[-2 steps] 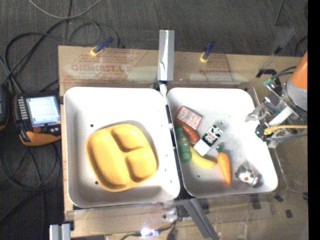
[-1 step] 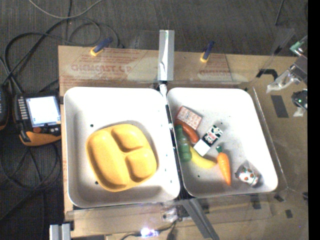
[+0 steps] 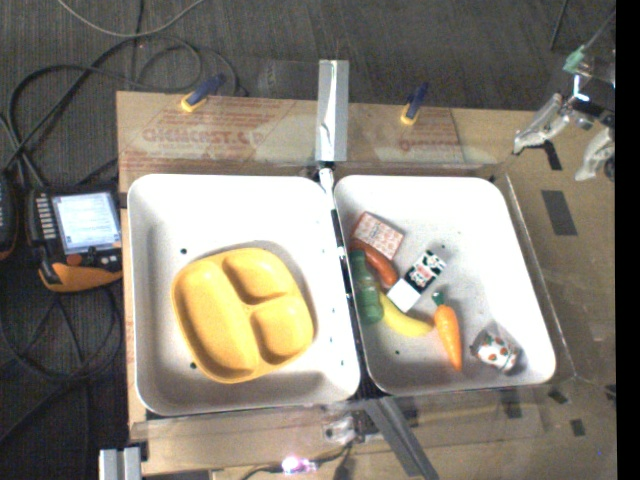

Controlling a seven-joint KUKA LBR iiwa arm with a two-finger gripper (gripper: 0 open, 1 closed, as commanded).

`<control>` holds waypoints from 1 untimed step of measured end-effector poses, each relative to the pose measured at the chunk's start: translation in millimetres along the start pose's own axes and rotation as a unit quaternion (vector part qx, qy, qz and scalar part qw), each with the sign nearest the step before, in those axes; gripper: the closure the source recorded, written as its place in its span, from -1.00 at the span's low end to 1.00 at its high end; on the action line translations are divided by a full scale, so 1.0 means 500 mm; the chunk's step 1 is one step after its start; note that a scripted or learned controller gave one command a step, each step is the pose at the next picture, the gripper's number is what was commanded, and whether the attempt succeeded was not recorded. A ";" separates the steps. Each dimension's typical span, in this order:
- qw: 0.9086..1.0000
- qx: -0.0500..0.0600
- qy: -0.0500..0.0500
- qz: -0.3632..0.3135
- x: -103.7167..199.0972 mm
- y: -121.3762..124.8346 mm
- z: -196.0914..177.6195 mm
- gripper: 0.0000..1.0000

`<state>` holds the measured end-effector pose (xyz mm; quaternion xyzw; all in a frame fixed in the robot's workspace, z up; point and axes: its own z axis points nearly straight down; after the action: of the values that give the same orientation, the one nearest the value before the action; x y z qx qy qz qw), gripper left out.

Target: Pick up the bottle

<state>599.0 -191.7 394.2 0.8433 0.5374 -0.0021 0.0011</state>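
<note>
Nearest, a glossy orange carrot (image 3: 450,336) and curved banana (image 3: 407,321). The slim green bottle (image 3: 366,288) lies at the right bin's (image 3: 520,238) nine o'clock wall. Farthest, at two o'clock, the gripper (image 3: 566,128); its grasp state cannot be told.

Tray (image 3: 245,313) in left bin (image 3: 150,218)

Gripper (image 3: 572,133) at upper right, raised, well off the bench
</note>
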 end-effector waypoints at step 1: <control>1.000 0.000 0.001 -0.010 -0.014 -0.031 -0.079 -1.00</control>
<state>581.9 -191.3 433.6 0.8379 0.5457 -0.0015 0.0005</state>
